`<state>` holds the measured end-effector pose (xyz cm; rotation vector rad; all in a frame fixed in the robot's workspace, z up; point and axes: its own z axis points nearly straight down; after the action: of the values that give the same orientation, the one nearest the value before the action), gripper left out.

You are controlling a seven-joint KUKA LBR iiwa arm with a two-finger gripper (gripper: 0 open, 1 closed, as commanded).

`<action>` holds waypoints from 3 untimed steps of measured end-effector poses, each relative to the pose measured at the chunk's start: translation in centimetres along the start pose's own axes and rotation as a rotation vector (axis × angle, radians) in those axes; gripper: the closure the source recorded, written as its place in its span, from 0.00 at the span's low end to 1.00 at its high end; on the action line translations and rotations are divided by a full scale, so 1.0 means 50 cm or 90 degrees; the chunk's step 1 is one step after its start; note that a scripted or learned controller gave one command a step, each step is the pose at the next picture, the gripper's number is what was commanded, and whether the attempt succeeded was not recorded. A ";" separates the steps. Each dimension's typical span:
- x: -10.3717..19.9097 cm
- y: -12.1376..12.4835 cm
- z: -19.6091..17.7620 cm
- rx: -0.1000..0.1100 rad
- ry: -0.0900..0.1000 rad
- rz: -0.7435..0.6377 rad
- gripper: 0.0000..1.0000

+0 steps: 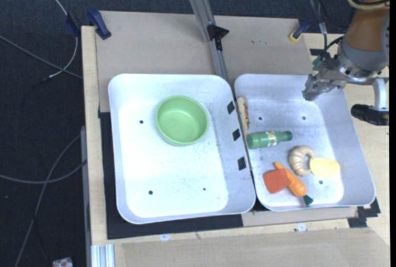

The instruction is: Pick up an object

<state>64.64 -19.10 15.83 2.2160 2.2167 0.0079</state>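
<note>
My jaws [312, 91] hang over right bin [346, 135] far corner, state can't tell; green bottle [268, 139], croissant [301, 159] lie apart, easy targets.

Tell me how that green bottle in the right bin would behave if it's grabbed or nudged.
The bottle lies on its side, so a nudge would probably roll it. It looks like small, smooth plastic: likely light and a bit slippery. Its narrow neck may slip out of a pinch more easily than the body.

grey arm [359, 61], orange band, yellow cable loop, dark hand [312, 89]
</note>
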 end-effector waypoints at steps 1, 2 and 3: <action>0.007 0.006 -0.095 -0.001 0.000 -0.001 1.00; -0.003 0.001 -0.195 -0.001 0.000 0.000 1.00; 0.081 -0.026 -0.194 0.011 0.005 -0.002 1.00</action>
<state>63.25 -15.04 25.51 2.2245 2.2328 -0.0029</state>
